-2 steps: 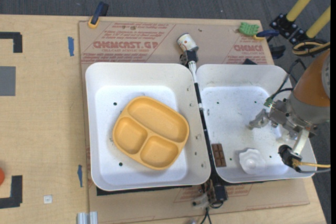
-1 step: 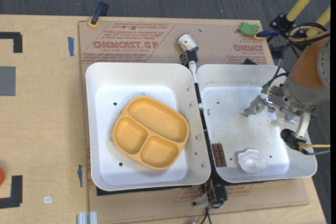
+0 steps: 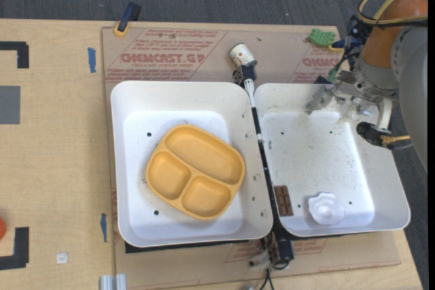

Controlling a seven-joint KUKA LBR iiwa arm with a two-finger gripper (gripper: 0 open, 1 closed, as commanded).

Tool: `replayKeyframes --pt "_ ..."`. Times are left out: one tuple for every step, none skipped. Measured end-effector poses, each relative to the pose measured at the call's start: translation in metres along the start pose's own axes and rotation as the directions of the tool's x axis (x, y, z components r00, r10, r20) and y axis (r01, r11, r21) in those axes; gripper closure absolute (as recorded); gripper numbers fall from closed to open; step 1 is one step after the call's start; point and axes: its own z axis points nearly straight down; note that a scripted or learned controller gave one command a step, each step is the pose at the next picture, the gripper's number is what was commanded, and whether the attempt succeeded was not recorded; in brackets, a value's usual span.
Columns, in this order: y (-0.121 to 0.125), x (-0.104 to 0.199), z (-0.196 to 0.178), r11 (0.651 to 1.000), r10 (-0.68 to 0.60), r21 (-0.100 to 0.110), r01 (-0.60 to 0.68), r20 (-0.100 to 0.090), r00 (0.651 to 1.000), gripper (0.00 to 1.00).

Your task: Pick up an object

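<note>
A yellow divided plate (image 3: 196,171) lies flat in the left bin (image 3: 129,105). In the right bin (image 3: 380,187), a small brown ridged block (image 3: 282,200) rests against the near left wall. A white rounded cap-like object (image 3: 325,208) sits just right of it. My gripper (image 3: 331,100) hangs over the far right corner of the right bin, well away from both small objects, under the grey arm with its orange band (image 3: 401,17). Nothing shows in its grasp.
A white and black tool (image 3: 243,64) lies on the cardboard sheet behind the bins, at the divide between them. A green piece (image 3: 319,37) sits at the sheet's far right, a blue and yellow clip (image 3: 126,17) at its far left.
</note>
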Motion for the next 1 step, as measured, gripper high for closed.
replayKeyframes --pt "0.0011 -0.0046 -0.0107 1.0 -0.001 -0.01 0.002 0.015 1.0 1.0"
